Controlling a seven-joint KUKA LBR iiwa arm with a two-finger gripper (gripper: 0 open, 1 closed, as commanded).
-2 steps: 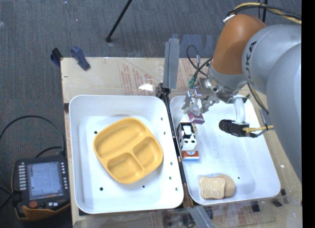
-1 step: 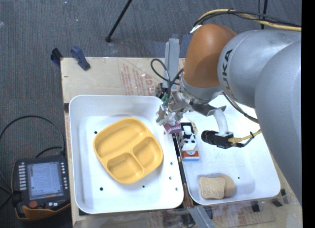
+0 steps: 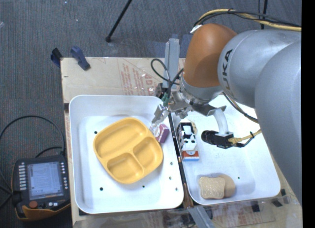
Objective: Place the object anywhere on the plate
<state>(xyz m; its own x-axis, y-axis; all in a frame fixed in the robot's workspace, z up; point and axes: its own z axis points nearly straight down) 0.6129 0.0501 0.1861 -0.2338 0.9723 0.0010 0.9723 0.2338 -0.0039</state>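
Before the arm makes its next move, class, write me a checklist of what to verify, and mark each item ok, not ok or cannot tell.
1. Yellow plate lies flat in the left bin: ok.
2. Plate's three compartments are free to receive an object: ok.
3. Gripper is over the plate's upper right rim: ok.
4. Small purple object is between the gripper's fingers: cannot tell; it sits just below them, at the plate's edge.
5. Purple object rests on the plate: cannot tell; it looks beside the rim.
6. Cow toy and bread slice in the right bin are apart from the gripper: ok.
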